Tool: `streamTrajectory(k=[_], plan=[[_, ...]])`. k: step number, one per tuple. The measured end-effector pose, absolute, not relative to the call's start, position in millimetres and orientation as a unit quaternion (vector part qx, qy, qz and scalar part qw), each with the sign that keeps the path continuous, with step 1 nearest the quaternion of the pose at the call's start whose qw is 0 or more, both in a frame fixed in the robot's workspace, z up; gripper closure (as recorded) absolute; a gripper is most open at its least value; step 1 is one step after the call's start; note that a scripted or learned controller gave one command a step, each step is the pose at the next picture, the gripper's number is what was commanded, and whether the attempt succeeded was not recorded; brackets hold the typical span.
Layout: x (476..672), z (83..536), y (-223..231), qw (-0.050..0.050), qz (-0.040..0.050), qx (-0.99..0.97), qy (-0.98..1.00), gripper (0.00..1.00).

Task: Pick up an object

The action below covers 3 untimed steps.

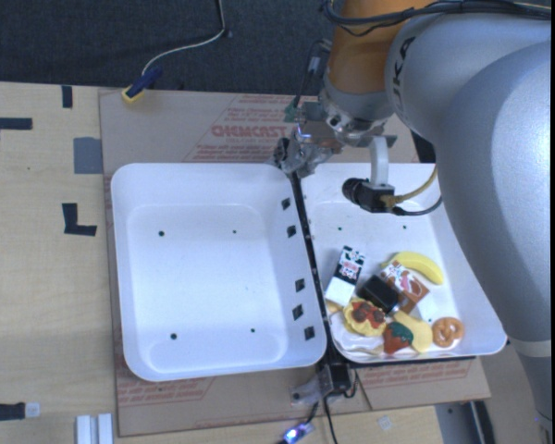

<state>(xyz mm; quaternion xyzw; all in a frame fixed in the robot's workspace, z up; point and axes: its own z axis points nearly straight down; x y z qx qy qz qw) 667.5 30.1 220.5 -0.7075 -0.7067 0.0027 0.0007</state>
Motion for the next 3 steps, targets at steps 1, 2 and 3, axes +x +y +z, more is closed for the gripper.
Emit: streamTrajectory(k=[1,2,3], plan=[[669.0,353.8,125.3,-0.003,-0.0072,-0.703,-0.711,1.0],[667.2,280.6,112.2,0.002,0.0036,-0.707,-0.707,1.0],[667.4,242.3,103.3,0.001,0.003,-0.707,-0.707,1.0]])
